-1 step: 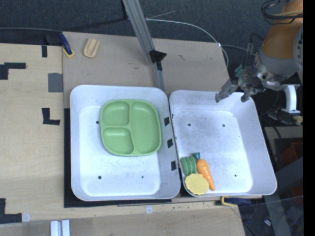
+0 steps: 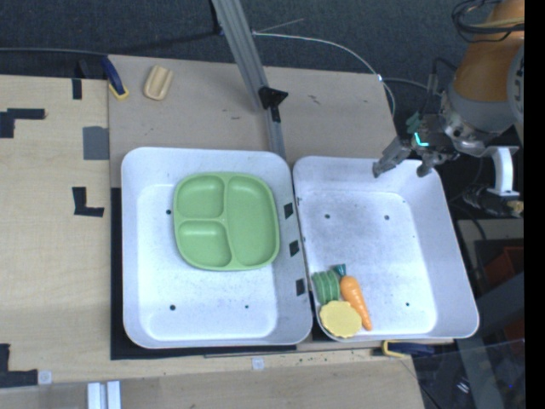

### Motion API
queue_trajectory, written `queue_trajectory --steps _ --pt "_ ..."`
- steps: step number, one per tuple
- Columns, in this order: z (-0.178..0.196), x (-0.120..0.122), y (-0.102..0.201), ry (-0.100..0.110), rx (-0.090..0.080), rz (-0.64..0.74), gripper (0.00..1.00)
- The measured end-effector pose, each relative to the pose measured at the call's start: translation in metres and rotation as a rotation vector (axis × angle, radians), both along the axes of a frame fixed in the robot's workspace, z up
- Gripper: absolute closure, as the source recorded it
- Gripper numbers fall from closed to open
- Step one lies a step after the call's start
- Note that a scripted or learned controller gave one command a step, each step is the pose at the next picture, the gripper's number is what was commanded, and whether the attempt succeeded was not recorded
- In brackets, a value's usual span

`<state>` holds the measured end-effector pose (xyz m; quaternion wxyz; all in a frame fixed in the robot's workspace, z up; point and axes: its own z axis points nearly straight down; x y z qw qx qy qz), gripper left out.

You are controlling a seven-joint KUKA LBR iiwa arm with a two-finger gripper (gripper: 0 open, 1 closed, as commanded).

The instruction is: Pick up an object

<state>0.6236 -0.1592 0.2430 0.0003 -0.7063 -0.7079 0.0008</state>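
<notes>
Three small items sit bunched in the right bin's (image 2: 426,228) near-left corner: a toy carrot (image 2: 355,301), a green ribbed piece (image 2: 326,285) and a yellow disc (image 2: 341,319). The gripper (image 2: 400,163) hangs over the far rim, well apart from them, jaws apart and apparently empty, though the view is coarse. Risk: touching objects and adjacent walls could block a finger or yield a double grasp. Open floor lies to the cluster's right. A green divided plate (image 2: 226,221) occupies the left bin (image 2: 145,313).
</notes>
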Motion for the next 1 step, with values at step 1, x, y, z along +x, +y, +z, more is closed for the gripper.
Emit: queue_trajectory --steps 1 --pt "-0.0455 0.0016 -0.0048 0.004 0.0 -0.001 0.0"
